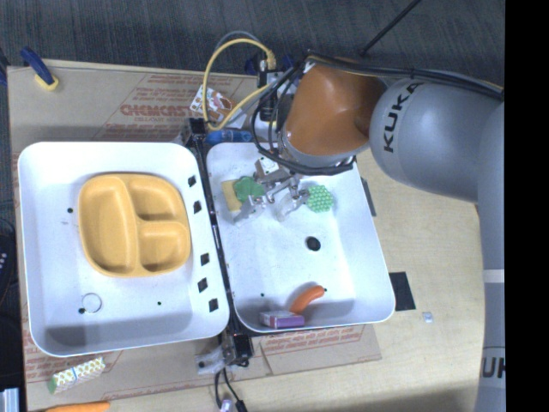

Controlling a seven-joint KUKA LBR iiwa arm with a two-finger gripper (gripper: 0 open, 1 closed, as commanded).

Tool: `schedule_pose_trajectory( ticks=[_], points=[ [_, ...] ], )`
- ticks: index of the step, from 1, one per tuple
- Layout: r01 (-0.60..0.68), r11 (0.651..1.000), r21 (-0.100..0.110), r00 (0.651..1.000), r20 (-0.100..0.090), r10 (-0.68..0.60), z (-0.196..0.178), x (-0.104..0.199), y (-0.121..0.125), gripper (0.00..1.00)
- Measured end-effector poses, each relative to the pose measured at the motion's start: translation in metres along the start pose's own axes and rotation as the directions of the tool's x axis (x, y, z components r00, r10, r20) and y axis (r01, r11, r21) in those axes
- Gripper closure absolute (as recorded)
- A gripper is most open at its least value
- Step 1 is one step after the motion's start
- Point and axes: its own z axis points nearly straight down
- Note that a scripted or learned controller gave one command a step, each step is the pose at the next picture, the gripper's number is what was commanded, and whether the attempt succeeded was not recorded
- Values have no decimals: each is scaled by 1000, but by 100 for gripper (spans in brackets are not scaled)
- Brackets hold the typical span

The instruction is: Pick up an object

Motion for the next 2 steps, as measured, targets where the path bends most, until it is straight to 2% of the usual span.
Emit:
schedule_pose_trajectory(
  ticks=[1, 2],
  points=[
    [61, 998, -2, 998, 1, -61, 1, -16, 40, 0],
    [152, 988, 0, 988, 0, -152, 0, -1, -17, 0]
  ],
)
